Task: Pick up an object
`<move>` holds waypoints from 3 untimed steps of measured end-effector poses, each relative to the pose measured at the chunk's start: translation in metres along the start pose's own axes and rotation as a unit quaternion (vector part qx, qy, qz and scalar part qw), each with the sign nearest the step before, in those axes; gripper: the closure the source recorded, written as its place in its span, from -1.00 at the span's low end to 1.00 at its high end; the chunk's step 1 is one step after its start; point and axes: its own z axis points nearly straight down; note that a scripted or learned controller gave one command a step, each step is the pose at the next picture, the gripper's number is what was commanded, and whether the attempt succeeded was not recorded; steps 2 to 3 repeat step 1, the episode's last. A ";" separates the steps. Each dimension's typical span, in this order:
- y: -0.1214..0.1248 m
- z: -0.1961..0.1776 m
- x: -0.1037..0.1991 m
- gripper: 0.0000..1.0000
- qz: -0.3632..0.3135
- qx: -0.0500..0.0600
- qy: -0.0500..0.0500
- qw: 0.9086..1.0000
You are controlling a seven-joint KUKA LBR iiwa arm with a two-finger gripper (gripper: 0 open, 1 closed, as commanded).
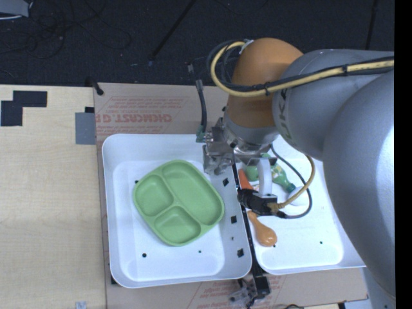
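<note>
Bins fill the middle of the frame: a shallow white left bin (129,256) and a shallow white right bin (312,250). They sit side by side on a sheet of brown printed cardboard (148,111) on the pale wooden bench (45,205).

A light green plastic plate with three compartments (178,201) lies flat in the left bin, near its centre, apart from the walls.

In the right bin, close to the divider, lies an orange-tan rounded toy piece (262,232) toward the lower part of the frame. Above it a slim orange stick-shaped piece (244,176) lies just beside the divider. A small green piece (282,181) lies a little to its right, partly hidden by cables.

The large grey arm with its orange band (257,82) enters from the right side of the frame and covers much of the right bin. The pincer (225,159) hangs over the strip where the two bins meet, near the upper edge of the plate and just beside the orange stick. Whether the pincer is wide or narrow cannot be told from this slant, and nothing can be seen held in it.
</note>
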 end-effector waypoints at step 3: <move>0.000 0.000 0.001 -1.00 -0.001 0.000 0.000 1.000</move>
